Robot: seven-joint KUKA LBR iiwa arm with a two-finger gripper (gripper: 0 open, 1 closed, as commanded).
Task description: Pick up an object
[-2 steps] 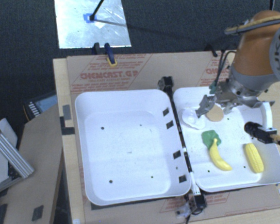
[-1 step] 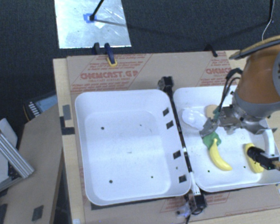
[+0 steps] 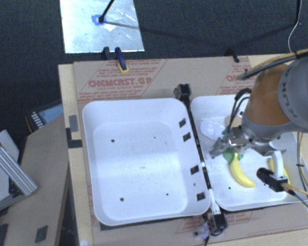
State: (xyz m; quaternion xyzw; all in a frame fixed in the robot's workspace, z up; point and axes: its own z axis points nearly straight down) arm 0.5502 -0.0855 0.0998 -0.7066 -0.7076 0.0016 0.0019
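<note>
Banana [image 3: 242, 174] in right bin [image 3: 210, 109], just beside end effector [image 3: 224, 147] (open or closed: cannot tell).

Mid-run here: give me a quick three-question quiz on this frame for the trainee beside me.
1. True or false: the banana lies in the right bin.
2. The gripper is nearest to: A) the banana's green-tipped end, B) the banana's all-yellow end, C) neither, it is far from the banana.
3. Fill in: the arm reaches in from the view's ____ side.
Key: 1 true; 2 A; 3 right.
</note>
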